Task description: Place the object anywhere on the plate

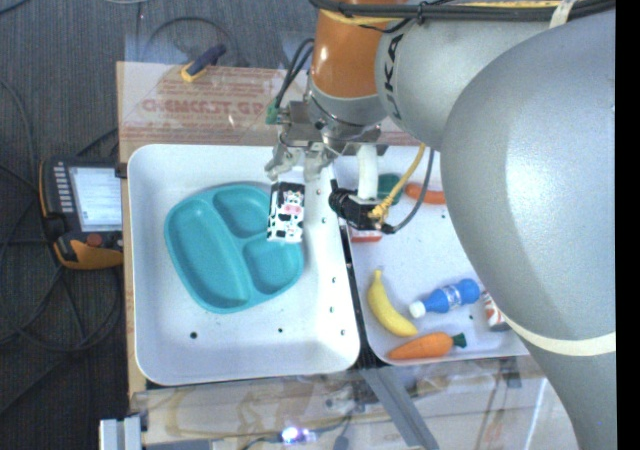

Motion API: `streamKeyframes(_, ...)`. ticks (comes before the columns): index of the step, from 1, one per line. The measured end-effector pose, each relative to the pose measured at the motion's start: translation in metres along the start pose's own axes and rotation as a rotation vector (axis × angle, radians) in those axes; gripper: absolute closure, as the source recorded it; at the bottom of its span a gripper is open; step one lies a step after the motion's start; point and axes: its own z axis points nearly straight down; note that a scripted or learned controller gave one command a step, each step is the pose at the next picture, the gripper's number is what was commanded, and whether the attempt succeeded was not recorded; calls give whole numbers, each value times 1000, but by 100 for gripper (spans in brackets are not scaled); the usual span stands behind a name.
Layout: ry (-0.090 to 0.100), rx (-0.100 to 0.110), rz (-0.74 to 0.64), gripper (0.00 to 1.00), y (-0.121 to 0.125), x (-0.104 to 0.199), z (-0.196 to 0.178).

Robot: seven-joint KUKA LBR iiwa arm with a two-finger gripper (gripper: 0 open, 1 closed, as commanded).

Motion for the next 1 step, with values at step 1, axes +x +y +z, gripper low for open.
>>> streamKeyframes(1, 0, -1, 0, 0, 0, 0, 0)
